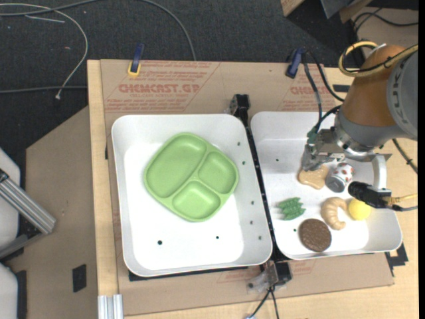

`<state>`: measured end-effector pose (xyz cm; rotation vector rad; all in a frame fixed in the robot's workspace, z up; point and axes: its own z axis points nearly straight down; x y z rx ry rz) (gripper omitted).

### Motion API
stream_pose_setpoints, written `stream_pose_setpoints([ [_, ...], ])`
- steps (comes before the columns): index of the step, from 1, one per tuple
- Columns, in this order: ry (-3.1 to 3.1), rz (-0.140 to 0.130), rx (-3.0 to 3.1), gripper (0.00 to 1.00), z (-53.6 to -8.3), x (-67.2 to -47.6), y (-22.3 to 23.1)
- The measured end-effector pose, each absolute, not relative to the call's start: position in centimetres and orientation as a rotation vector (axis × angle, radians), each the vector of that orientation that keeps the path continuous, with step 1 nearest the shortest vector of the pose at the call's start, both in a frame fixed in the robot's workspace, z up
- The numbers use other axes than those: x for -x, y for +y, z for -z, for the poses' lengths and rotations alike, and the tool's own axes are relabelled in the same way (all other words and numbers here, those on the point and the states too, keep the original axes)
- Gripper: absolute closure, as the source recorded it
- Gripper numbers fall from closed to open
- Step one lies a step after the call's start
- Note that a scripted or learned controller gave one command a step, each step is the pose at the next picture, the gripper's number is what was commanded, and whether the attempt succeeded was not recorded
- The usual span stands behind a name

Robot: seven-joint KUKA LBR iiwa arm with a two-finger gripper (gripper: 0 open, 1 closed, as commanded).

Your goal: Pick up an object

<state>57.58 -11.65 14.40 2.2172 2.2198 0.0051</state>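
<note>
Gripper [317,159] is down in right bin [279,128], at a tan piece [311,177]; finger state unclear. Nearby: green toy [291,209], brown disc [314,234], croissant [334,212], yellow ball [358,209]. Green divided plate [191,176] in left bin [133,151].

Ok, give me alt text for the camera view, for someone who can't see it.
A grey and orange robot arm reaches into the right bin, its hand low over a tan piece. Nearby lie a green leafy toy, a croissant, a brown cookie and a lemon. The left bin holds a green divided plate.
</note>
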Motion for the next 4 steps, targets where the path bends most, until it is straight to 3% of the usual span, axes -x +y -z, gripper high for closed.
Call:
stream_pose_setpoints([
  [2, 2.219, -0.007, -2.216, 1.0, -25.4, -58.1, -11.9],
  [3, 2.228, -0.006, -2.213, 1.0, -25.8, -58.6, -6.3],
  [4, 2.229, -0.004, -2.214, 1.0, -24.6, -60.5, -0.5],
])
